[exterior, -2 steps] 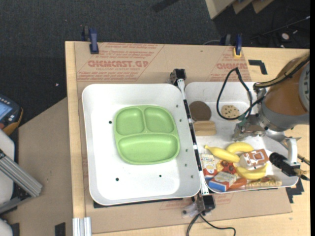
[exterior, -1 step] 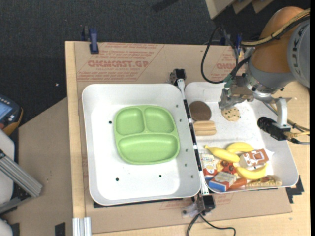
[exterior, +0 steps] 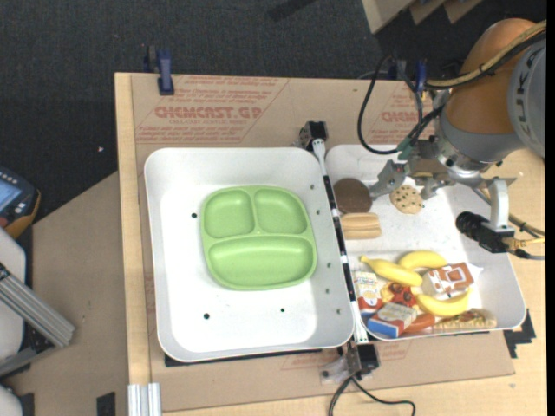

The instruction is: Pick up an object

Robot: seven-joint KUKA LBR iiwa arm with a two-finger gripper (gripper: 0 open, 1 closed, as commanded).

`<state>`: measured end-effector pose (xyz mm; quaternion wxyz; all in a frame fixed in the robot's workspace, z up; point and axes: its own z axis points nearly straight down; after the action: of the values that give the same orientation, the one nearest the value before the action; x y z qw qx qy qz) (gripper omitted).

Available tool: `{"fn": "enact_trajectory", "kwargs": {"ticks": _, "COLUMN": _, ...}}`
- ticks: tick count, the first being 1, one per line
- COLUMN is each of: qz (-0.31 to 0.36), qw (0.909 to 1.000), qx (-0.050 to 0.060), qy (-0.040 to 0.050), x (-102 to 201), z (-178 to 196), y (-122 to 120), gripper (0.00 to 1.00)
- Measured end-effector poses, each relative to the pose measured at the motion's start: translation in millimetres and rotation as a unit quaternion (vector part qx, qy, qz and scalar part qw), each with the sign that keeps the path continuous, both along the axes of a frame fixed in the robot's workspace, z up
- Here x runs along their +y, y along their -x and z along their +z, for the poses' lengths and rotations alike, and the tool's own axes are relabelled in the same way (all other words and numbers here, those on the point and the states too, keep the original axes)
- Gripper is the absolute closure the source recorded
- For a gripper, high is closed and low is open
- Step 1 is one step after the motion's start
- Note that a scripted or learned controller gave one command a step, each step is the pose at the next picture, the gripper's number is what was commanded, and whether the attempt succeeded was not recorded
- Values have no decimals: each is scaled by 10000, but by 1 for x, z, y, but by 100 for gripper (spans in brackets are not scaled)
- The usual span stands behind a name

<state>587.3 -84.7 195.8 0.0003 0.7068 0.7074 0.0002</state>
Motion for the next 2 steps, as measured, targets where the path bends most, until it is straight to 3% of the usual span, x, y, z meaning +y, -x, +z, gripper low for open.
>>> {"fn": "enact_trajectory", "kwargs": {"ticks": 1, "qz": -4, "qw": 10000, "qx": -40, "qy": 18, "x": -38, "z": -114, "y": -55, "gripper": 0}}
{"fn": "enact_trajectory", "kwargs": {"ticks": 2, "qz": 6, "qw": 10000, "qx": -51, "qy": 26, "x": -10, "z": -107, "y": -62, "gripper": 0}}
